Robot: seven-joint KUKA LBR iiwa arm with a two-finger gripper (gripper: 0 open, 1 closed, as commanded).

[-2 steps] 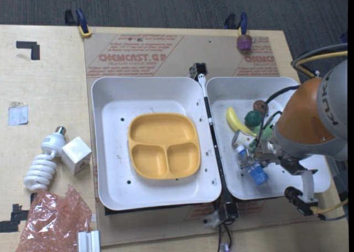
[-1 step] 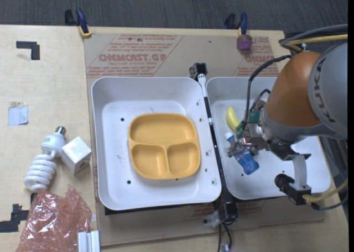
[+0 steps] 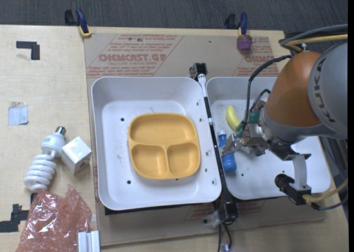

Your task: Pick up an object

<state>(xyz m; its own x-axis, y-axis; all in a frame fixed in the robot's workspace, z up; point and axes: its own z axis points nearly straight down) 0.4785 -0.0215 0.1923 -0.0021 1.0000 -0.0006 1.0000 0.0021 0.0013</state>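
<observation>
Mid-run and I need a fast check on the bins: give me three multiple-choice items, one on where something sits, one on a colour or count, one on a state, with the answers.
1. Where does the divided tray lie?
A. In the left bin
B. In the right bin
C. On the bench outside both bins

2. How many compartments does the tray have?
A. Two
B. Three
C. Four

3. How does the spiral light bulb on the bench rest?
A. Standing upright on its base
B. Lying on its side
C. Lying inside the left bin

Answers:
1. A, the yellow tray rests flat on the left bin's floor.
2. B, one long compartment runs across the top and two smaller ones sit below it.
3. B, the white bulb lies on its side beside a small white cube, left of the bins.
</observation>
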